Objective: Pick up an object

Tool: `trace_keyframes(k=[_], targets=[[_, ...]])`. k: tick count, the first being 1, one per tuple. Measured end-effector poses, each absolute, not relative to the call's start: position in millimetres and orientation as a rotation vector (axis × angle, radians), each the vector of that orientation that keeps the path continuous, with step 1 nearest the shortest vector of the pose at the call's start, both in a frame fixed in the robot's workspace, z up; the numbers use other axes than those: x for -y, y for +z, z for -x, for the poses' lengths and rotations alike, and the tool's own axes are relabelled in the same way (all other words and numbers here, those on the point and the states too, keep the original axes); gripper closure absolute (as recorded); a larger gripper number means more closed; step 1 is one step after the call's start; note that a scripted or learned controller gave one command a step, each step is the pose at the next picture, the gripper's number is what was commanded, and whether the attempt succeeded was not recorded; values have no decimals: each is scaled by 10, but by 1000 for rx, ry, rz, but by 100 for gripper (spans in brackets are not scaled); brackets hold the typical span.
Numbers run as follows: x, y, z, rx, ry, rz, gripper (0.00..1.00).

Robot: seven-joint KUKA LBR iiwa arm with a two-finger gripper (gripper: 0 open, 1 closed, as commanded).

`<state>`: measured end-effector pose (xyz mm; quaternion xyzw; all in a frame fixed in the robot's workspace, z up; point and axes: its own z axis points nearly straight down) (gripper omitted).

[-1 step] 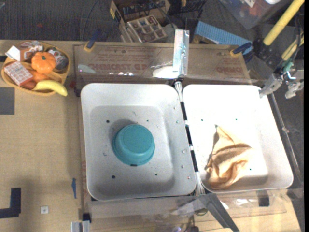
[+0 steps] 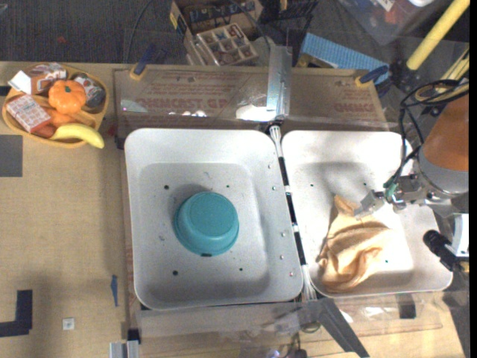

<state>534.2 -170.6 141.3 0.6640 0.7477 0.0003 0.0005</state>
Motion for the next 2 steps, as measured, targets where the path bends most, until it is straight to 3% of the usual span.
trace_keyframes(k=[1,2], targets=[[1086,891,-5553,-2492,6,-1902,0],[1121,1008,-5566,-2480,12,-1907,100]])
